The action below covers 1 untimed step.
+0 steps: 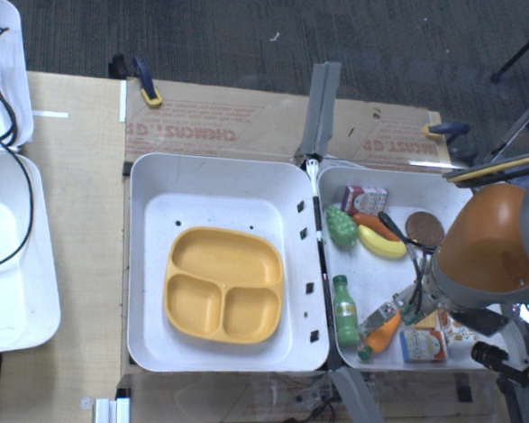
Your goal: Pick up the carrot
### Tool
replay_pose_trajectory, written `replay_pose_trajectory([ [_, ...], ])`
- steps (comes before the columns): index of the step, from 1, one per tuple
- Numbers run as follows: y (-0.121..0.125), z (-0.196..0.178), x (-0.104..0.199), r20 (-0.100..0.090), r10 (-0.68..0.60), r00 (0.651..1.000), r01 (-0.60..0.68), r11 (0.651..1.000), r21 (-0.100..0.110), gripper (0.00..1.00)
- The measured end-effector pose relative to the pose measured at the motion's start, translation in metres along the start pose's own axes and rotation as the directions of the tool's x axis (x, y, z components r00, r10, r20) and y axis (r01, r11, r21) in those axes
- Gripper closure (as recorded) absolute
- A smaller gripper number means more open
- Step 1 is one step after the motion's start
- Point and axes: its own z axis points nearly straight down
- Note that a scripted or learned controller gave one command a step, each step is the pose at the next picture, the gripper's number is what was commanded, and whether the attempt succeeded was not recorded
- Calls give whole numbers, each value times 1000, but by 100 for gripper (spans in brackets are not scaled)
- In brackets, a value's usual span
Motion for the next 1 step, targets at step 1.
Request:
replay_pose_trajectory([
  [1,0,-8,-1,-1,6,1000,-6,1000,0,100],
])
